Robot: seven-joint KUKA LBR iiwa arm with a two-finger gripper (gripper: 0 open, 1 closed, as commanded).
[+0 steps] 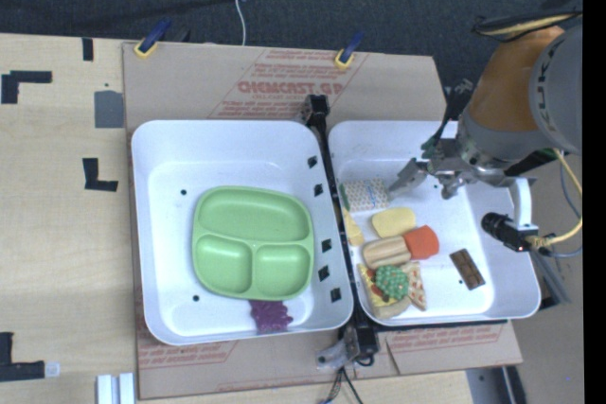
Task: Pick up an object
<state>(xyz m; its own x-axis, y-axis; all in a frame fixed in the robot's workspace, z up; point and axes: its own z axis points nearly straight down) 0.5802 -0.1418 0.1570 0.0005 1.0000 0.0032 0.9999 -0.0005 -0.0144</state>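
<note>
Two shallow white bins sit side by side on the bench, and pretty much nothing is picked up yet as far as I can tell. The left bin (151,156) has a light green plastic divided plate (253,239) in the middle and a small purple bunch of toy grapes (271,316) just beside the plate's near edge, by the bin's front wall.

The right bin (511,298) is where the action is. Toy food is piled along its left side toward the front: a pale yellow oval piece (392,222), a tan hot-dog-looking bun (384,250) touching an orange-red chunk (423,242), and a green leafy piece (390,280) on what looks like a pizza slice at the front-left corner. A small dark brown bar (466,268) lies apart from the pile, nearer the right wall.

The gripper (428,179) hangs over the back half of the right bin, fingers spread apart with nothing between them. It's above bare bin floor, just behind the yellow piece. So my read: approach is underway, grasp and lift are both left to do.
</note>
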